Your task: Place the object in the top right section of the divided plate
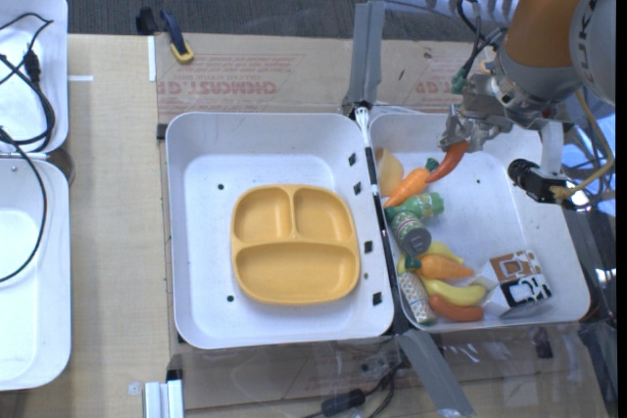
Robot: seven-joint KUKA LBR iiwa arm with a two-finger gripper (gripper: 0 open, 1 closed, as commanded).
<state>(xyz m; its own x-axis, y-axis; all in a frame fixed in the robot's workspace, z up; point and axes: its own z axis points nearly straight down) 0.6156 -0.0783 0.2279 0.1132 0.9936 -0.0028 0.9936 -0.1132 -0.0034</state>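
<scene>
Our pincer (pixel 460 144) sat in the upper right of the frame, above the right bin (pixel 549 240). It pinched the top end of a toy carrot (pixel 423 174). The carrot hung down at a slant, and its low end was touching or nearly touching the pile of toy food (pixel 436 274) by the bin's left wall. The yellow divided plate (pixel 294 243) waited in the left bin (pixel 196 210), in the middle of the frame. We thought the carrot could slip out, because we held only its tip. It could also bump the wall between the bins.
</scene>
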